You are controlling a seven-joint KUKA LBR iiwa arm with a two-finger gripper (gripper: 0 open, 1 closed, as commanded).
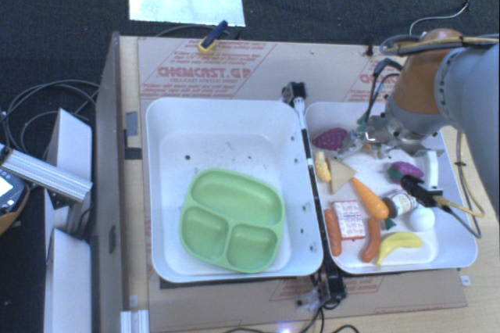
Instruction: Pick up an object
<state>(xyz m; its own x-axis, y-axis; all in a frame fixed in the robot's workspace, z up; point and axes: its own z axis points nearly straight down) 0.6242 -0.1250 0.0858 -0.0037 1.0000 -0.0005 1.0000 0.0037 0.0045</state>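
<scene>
Toy food fills the right bin: a purple piece at its far left, a pale wedge, a carrot, a banana, a sausage and a small box. Over the bin's far end, just beside the purple piece, hangs the pincer; whether it is open or grips anything cannot be told. On the tabletop, the left bin holds a green divided tray.
</scene>
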